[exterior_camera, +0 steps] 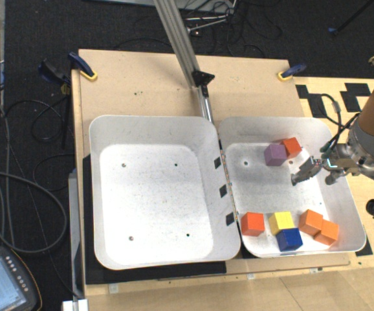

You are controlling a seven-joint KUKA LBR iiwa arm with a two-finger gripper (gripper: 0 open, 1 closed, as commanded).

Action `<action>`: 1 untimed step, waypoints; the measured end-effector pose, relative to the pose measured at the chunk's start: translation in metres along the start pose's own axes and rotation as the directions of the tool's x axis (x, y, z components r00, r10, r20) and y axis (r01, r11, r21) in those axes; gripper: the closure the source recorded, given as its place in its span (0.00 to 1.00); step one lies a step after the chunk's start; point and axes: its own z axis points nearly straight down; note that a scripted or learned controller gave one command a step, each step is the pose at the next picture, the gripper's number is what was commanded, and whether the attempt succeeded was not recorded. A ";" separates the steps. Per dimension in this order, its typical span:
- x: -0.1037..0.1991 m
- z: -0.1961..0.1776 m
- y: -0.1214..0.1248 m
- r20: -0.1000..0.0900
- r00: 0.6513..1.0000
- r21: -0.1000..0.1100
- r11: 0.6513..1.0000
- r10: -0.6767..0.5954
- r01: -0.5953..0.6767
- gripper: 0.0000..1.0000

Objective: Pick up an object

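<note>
Reaching in from the right: grey arm [371, 118] with an orange band above the wrist, bent down over the right bin [342, 193], wrist low and turned leftward. Pincer [301, 172] hanging just over the bin floor, about mid-bin, pointing left and slightly down. Fingers dark and small against the white; whether apart or together, cannot tell. Nothing visible between them.

Up and to the left of the pincer, near but apart: purple cube [275, 153], touching an orange cube [292, 147] that sits at its upper right, just above the pincer.

Below the pincer, along the near wall of the same bin, a row of blocks, well apart from the fingertips. Down and left: orange block [253, 223]. Almost straight below: yellow block [281, 221], with a blue block [290, 239] touching its lower right corner. Down and slightly right: two orange blocks [319, 226], pressed together, tilted.

Far to the left of the pincer: left bin [154, 190], side by side with the right one, rims meeting. Both bins on a tan bench [142, 86], clamps [83, 67] at its far corners.
</note>
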 end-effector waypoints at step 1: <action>0.000 -0.002 0.001 0.001 1.000 -0.005 1.000 0.001 -0.001 0.00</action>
